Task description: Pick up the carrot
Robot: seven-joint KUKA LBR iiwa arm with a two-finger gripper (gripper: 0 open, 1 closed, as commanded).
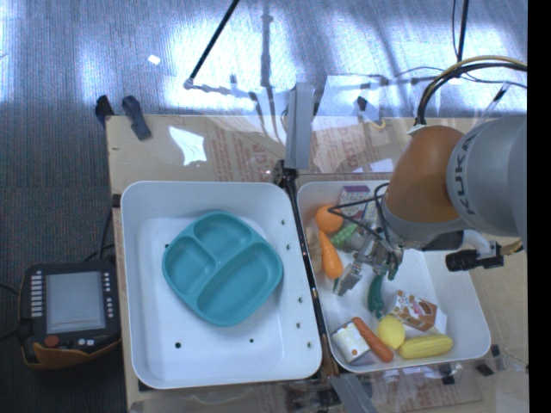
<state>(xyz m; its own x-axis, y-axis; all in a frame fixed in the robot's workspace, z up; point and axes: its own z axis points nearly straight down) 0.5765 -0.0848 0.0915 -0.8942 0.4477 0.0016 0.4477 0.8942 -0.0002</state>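
The arm reaches in from the right and its gripper (pixel 355 275) hangs low over the right bin (pixel 469 304), fingers spread apart with nothing between them. One carrot (pixel 331 261) lies just left of the gripper, close to the bin's left wall, pointing roughly toward the near side. A second carrot (pixel 373 338) rests near the bin's front edge, angled between a small white can (pixel 350 341) and a yellow lemon-like piece (pixel 391 332). A corn cob (pixel 425 346) sits to the right of that, with a printed snack box (pixel 414 311) just above it. An orange round fruit (pixel 327 218) is at the bin's far left corner. In the left bin (pixel 142 317), a teal divided plate (pixel 222 267) lies flat. A teach pendant (pixel 71 311) sits off the table on the left.
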